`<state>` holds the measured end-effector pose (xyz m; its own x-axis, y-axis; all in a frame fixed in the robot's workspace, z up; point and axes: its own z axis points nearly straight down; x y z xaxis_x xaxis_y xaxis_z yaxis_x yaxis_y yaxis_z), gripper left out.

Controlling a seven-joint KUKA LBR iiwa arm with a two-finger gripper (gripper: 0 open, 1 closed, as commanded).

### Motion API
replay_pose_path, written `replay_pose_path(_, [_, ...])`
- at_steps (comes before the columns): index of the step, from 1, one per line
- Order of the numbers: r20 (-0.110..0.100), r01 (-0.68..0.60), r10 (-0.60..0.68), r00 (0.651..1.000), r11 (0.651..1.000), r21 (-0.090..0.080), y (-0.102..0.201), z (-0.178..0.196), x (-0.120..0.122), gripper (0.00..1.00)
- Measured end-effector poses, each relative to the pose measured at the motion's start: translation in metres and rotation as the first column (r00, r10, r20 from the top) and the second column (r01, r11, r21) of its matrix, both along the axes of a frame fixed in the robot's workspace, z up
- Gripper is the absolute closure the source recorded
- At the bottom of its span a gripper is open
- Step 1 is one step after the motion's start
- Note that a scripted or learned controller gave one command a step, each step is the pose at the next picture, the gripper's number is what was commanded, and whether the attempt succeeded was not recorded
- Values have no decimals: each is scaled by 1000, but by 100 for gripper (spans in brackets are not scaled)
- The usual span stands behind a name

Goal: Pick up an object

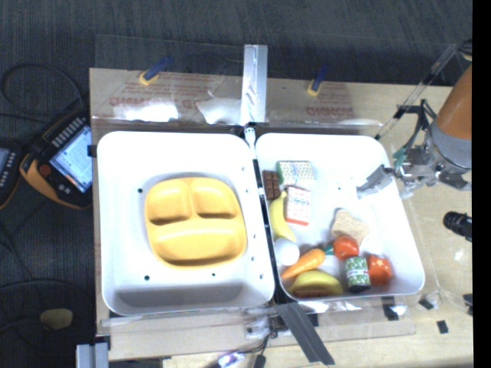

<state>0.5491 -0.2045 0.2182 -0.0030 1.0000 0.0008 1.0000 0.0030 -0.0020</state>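
Note:
The right bin [399,228] holds several toy foods. A green-and-white box [295,171] and a red-and-white box [298,204] lie near its far left, with a brown bar [271,184] and a banana [278,218] beside them. A slice of bread [349,225], a tomato [346,246], a green can [356,273], a red piece [380,267], a carrot [303,261], a white egg [287,249] and a yellow fruit [316,284] crowd the near end. My gripper [376,181] hangs over the bin's far right corner, above bare floor, apart from every item.
The left bin [115,205] holds a yellow divided plate [196,218]. A handheld pendant [65,163] with a lit screen and cables lie on the floor to the left. Taped plastic sheeting [230,102] runs behind both bins.

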Motion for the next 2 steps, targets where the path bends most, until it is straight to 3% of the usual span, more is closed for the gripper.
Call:
replay_pose_path(1, [3,154,-154,988,988,-1,15,-125,-42,0])
replay_pose_path(2, [3,155,-155,988,988,-1,15,-116,-42,100])
